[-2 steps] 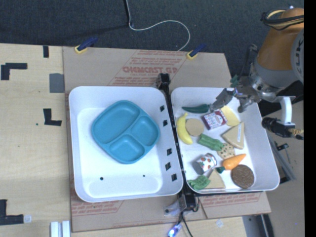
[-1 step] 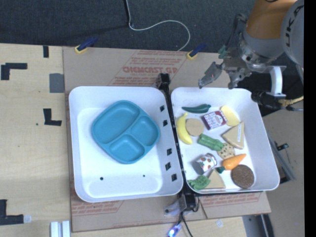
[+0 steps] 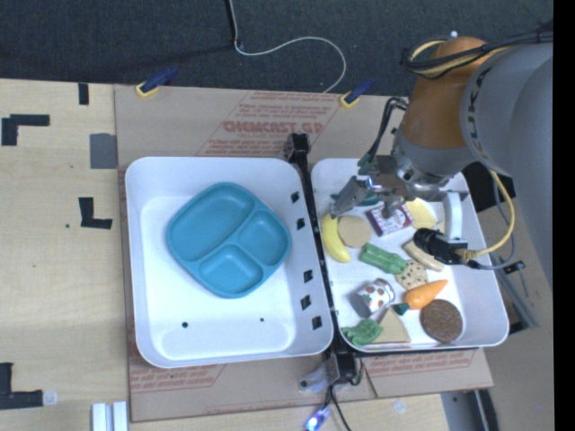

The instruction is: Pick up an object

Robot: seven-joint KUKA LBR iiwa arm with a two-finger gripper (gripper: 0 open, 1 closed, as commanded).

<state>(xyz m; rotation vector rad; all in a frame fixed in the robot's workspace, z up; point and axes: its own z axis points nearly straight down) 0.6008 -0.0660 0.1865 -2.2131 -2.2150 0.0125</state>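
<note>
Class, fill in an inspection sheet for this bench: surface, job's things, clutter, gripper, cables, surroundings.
Surface: cardboard sheet on a wooden bench, bearing two white bins.
Job's things: right bin holds a banana, green pickle, carrot, brown cookie and other small toys, crowded together.
Clutter: blue divided plate in the left bin.
Gripper: gripper low over the right bin's far end, by the banana; nothing seen between its fingers.
Cables: white cable looping beyond the bench.
Surroundings: dark carpet.

Cam: 1 fixed unit, mounted above tabletop point(image 3: 54, 241), angled down at a slant. Mid-range; covers left bin point(image 3: 144, 241) and right bin point(image 3: 485, 317). Arm point(image 3: 449, 106) enters frame from right.
</note>
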